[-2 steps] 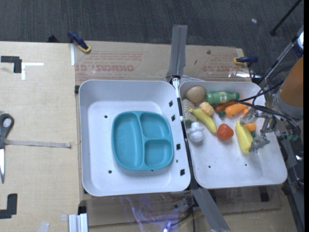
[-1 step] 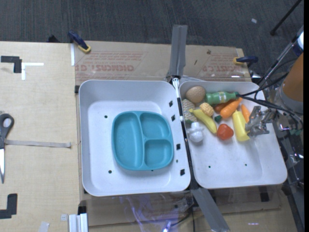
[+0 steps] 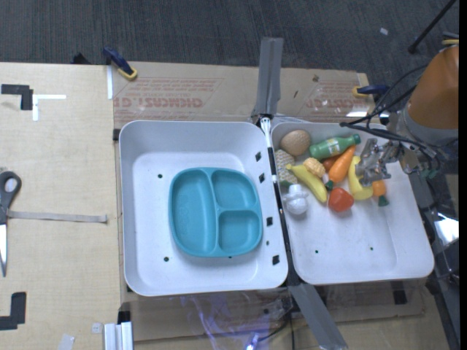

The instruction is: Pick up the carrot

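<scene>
A dark grey carpet (image 3: 219, 13) fills the top of the frame. Below it lies a pale wooden bench (image 3: 55, 195), taking the left side. A sheet of brown cardboard (image 3: 190, 93) with red print lies upper centre, held by a blue and yellow clamp (image 3: 120, 62) at its left corner and another clamp (image 3: 367, 90) at upper right. Scissors (image 3: 6, 203) rest at the left edge. Black cables (image 3: 438, 13) cross the upper right corner.

Orange carrot (image 3: 341, 165) beside yellow bananas (image 3: 309, 182), a green bottle (image 3: 333, 147) and red tomato (image 3: 341, 200); teal divided plate (image 3: 216, 212) in the white left bin (image 3: 139, 217), pale wood surface (image 3: 51, 268).
</scene>
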`<state>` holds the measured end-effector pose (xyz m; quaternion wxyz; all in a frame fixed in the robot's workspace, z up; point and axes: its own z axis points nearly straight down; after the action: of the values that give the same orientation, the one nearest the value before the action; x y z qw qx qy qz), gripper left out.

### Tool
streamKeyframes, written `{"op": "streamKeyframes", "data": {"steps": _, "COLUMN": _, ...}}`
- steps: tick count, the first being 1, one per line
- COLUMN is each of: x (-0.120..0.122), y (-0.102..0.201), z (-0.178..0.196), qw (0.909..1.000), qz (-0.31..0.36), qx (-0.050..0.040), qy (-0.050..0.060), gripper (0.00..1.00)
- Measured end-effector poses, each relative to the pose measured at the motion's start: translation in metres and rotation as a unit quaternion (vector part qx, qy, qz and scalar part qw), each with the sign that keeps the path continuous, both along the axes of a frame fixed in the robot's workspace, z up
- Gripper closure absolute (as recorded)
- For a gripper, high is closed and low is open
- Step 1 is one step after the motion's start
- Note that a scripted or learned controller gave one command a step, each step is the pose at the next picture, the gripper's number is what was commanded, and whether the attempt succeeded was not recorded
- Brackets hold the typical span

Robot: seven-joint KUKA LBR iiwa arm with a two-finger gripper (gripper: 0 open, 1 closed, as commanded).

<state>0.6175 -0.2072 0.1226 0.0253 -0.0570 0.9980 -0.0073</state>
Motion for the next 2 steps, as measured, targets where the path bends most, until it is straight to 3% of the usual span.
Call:
{"op": "streamKeyframes", "data": {"steps": 1, "x": -0.056, "y": 0.032, "z": 0.078, "qw": 0.9978, "qz": 0.062, "qx": 0.0039, "qy": 0.023, "gripper": 1.00}}
{"op": "streamKeyframes", "data": {"steps": 2, "x": -0.069, "y": 0.040, "z": -0.030, "qw": 0.9857, "qz": 0.167, "qx": 0.0011, "qy": 0.025, "gripper": 1.00}}
